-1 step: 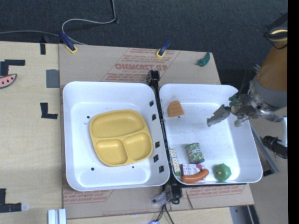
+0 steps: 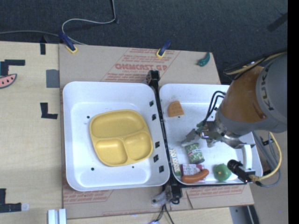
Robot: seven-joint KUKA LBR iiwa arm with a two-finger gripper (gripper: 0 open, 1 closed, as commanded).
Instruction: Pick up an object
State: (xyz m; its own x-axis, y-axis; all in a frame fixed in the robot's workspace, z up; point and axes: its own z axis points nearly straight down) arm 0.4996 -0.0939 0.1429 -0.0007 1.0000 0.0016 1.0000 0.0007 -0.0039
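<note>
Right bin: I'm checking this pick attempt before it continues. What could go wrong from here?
The gripper hangs over a tight cluster: a green packet, a small wrapped packet and a toy hot dog lie close together, so it might catch two things or push one aside. They also sit near the right bin's front wall, which could block a finger. The green pepper looks rounded and may slip.
</note>
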